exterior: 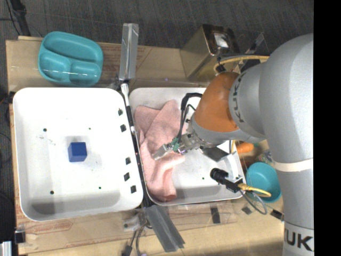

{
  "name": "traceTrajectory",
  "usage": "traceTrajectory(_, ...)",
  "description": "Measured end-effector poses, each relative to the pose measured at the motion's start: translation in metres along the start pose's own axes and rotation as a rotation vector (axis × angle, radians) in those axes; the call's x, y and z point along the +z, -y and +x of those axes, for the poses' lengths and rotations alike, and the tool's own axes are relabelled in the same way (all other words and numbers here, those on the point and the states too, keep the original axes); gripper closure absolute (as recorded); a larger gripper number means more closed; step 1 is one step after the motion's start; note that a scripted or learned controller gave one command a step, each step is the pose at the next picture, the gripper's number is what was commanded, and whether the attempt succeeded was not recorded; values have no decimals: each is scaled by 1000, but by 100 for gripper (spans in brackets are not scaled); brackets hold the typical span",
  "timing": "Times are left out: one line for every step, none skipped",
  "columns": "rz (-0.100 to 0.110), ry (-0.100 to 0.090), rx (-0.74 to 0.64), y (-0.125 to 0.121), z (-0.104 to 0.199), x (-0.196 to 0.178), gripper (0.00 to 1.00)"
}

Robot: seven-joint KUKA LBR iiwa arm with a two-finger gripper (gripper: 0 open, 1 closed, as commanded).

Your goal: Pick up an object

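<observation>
Robot's pincer [164,151] sits low on the pink towel [157,129] in the right bin [160,93], tip aimed toward the wall shared w/ the left bin [32,105]. Can't tell from this angle if it's wide or narrow, or if any cloth is caught in it; the wrist hardware crowds the spot.

Edges & room: the towel is bunched along the right bin's left wall, running from near the back rim to the front rim, one fold draped toward the middle. Bare white floor shows at the back of that bin and in the front-middle, beside the towel. The arm's bulk covers most of the bin's right side, so little free space there. The left bin is far roomier: just a blue cube [78,151] approx. mid-floor, well apart from all four walls. Small black clips [128,161] dot the divide btwn the bins.

Outside the bins: a teal sectioned tray [70,57] on the bench by the left bin's back corner, a teal bowl [265,178] just off the right bin's front-right corner, and an orange item [245,148] next to it, too hidden to name.

Arm pose: the grey arm [282,105] comes in from the right, w/ the orange band [216,105] over the right bin's back-right part, and the wrist slants down and to the left onto the towel.
</observation>
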State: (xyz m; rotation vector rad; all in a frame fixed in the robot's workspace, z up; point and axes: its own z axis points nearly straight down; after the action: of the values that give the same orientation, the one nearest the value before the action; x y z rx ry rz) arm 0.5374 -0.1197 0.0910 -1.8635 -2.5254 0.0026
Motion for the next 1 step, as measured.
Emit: traceTrajectory(0,0,-4,-1,0,-10,100)
